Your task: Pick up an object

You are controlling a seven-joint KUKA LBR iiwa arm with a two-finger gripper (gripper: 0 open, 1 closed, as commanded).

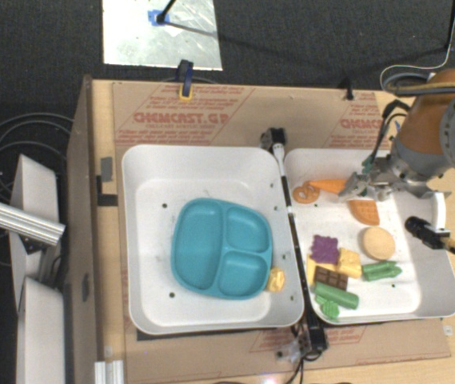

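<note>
- The desk (211,106) carries two shallow white bins side by side: the left bin (155,166) sits at frame centre and the right bin (443,290) at centre right.
- The grey arm (451,134) with its orange band enters from the upper right edge of the frame and bends down over the upper part of the right bin.
- The gripper (369,179) hangs just above the toys in the upper middle of the right bin; whether its fingers are spread or pressed together cannot be told from this angle, and nothing is seen between them.
- Just left of the gripper lie an orange carrot (329,186) and an orange pretzel (305,192), touching each other.
- Directly below the gripper lies a tan waffle piece (364,211), and below that a pale round bun (378,243).
- Lower in the right bin, close together, are a purple toy (325,249), a yellow block (349,262), a brown chocolate bar (330,278), a green bean pod (381,271) and a green pickle (336,298).
- The left bin holds a teal divided plate (221,248), lying flat at its centre.
- A small yellow toy (276,279) rests just beside the plate's lower right rim, near the wall between the bins.
</note>
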